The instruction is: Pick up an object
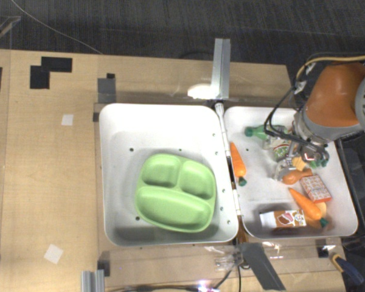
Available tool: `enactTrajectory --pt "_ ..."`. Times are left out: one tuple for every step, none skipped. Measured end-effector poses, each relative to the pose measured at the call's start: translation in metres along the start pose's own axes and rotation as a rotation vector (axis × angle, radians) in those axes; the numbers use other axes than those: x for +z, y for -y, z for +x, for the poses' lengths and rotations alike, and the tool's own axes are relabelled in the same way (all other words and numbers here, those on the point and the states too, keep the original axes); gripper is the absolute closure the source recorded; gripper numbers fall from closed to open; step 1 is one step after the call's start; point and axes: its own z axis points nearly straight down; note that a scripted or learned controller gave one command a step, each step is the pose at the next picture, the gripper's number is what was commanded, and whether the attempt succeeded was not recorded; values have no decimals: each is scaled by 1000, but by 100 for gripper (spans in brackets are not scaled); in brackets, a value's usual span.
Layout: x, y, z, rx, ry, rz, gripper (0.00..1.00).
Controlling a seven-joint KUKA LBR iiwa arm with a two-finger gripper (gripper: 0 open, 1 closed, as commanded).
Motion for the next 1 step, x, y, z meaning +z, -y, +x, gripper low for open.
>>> enactTrajectory --pt "-2 13 45 -120 -1 0 0"
